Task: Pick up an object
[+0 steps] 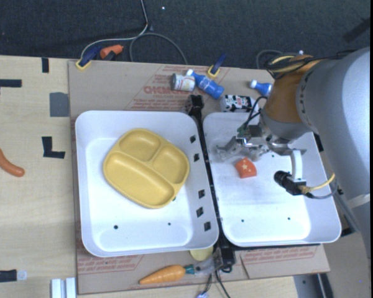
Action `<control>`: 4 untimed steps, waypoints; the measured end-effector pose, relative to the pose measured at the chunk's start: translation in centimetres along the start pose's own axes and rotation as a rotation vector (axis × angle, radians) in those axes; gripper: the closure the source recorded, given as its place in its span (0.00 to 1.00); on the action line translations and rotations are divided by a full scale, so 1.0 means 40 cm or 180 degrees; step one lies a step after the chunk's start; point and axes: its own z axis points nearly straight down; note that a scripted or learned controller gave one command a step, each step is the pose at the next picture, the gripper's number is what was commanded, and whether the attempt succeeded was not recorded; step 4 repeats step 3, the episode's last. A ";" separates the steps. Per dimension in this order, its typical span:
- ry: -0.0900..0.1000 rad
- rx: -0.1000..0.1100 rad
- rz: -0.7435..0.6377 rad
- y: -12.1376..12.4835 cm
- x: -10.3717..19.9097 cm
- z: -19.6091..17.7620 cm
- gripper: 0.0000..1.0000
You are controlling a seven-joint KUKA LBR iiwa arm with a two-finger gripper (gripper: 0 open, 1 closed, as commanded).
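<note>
Hovering metal hand [231, 149] beside small, perhaps wedge-shaped orange piece [246, 168].

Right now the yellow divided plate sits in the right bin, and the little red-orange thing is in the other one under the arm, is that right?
Not quite. The camera view shows the yellow divided plate in the left bin. The little red-orange thing lies in the right bin, just below the gripper.

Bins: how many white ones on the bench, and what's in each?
2. The left bin holds a yellow divided plate. The right bin holds a small orange-red object, just below the gripper. The arm may hide more in the right bin.
</note>
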 end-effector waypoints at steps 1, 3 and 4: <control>-0.0001 -0.0010 0.0017 -0.089 -0.030 -0.004 0.00; 0.0016 -0.0007 -0.0009 -0.079 0.157 -0.261 1.00; 0.0016 -0.0007 -0.0009 -0.079 0.157 -0.261 1.00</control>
